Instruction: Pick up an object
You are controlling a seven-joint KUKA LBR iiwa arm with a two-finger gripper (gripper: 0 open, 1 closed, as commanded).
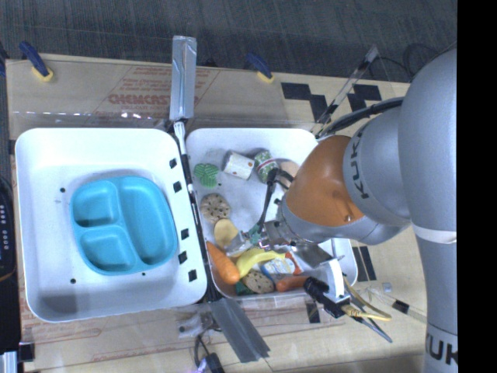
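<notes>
Nearest, my pincer (pixel 268 239) sits above the banana (pixel 250 260), right of the blue tray (pixel 123 224); grip state indiscernible.

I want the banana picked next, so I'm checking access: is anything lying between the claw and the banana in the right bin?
Hard to tell fully. The claw sits low in the right bin, right beside the banana, with no object visibly between them. But the carrot and a packet crowd the banana on either side.

Even, bright overhead light (soft shadows), slight blur
</notes>
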